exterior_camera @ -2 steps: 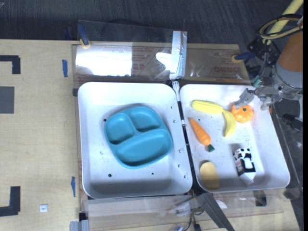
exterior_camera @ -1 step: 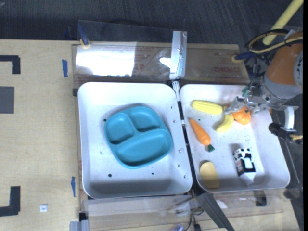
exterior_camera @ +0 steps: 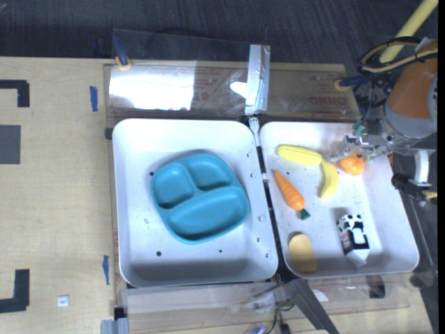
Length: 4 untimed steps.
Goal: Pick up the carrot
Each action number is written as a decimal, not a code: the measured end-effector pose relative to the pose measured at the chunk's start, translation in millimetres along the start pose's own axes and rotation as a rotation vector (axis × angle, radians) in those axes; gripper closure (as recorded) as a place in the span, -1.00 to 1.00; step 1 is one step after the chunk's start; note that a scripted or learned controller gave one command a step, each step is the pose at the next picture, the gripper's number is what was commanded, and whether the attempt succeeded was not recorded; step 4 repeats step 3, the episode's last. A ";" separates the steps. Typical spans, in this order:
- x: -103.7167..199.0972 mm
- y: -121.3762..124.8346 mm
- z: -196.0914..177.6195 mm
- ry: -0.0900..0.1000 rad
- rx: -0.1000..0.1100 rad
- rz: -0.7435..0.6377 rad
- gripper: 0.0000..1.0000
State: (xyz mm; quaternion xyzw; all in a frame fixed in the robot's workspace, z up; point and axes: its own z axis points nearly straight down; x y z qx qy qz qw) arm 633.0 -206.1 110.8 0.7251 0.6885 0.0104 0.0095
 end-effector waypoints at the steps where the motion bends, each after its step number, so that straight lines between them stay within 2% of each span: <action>1: 46.7 1.2 -107.9 -0.004 0.021 0.138 1.00; 2: 119.1 8.7 -110.9 -0.002 0.025 0.108 1.00; 3: 118.0 -8.3 -121.1 -0.007 0.030 0.341 1.00; 4: 118.0 -8.3 -121.1 -0.007 0.030 0.341 1.00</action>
